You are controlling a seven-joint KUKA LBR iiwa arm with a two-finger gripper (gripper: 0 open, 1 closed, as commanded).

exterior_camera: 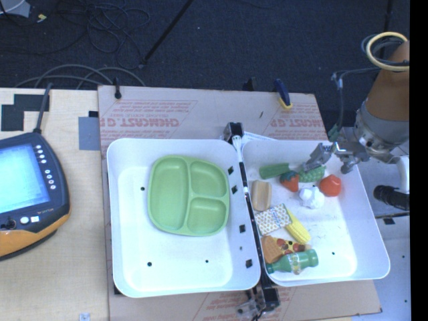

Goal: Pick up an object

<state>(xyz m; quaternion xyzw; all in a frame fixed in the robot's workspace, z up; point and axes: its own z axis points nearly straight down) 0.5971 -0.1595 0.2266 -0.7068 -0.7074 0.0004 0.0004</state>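
Cardboard-topped bench point(200, 116) on dark carpet with cables; teach pendant point(27, 186) at left. Left white bin point(127, 259) holds green sectioned plate point(188, 194). Gripper point(326, 154) over right white bin point(364, 246), above toy-food pile point(294, 199); grip state unclear.

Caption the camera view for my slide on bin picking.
Gripper hovers over toy food in the right bin; a green divided plate lies in the left bin.
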